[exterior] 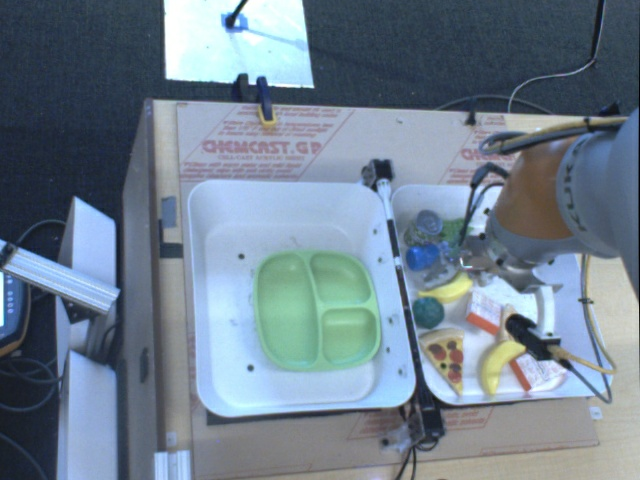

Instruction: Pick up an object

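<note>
Tool (468, 264) sits low in the right bin (570, 393), centre-right of frame, among the clutter; you can't tell its state from here. Nearest candidates: blue object (424, 258) and upper banana (449, 288), just beside it. Pizza slice (445, 355), second banana (496, 364) and dark green ball (428, 311) lie lower right. Green tray (318, 310) sits in the left bin (220, 228). Judged step: reach, not lift. Next, you need a clean closure on one item.

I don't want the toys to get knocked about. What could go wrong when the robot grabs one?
The toys are crowded: a banana, a blue toy and a green ball lie close together under the gripper, so it might pinch two or push one aside. The pizza slice lies flat and may be hard to grab.
</note>
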Controlling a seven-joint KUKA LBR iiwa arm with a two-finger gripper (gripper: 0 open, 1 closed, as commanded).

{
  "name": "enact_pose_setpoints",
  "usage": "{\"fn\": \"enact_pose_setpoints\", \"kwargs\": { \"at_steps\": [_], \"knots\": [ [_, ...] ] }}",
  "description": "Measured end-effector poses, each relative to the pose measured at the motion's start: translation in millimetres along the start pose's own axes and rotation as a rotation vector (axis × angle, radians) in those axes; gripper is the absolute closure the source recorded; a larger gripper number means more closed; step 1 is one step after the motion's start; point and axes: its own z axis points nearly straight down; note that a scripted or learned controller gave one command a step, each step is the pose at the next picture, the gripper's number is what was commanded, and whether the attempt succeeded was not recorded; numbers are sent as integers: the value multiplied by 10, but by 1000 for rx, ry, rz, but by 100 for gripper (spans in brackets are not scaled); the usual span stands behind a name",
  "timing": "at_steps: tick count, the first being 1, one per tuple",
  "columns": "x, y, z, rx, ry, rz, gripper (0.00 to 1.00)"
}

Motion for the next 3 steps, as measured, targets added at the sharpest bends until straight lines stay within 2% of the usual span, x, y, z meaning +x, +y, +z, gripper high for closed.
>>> {"fn": "enact_pose_setpoints", "kwargs": {
  "at_steps": [1,2,3],
  "knots": [
    [27,-155,-67,11,3,1,0],
    [26,-145,-172,9,3,0,100],
    [587,611,-975,6,4,-3,100]
  ]
}}
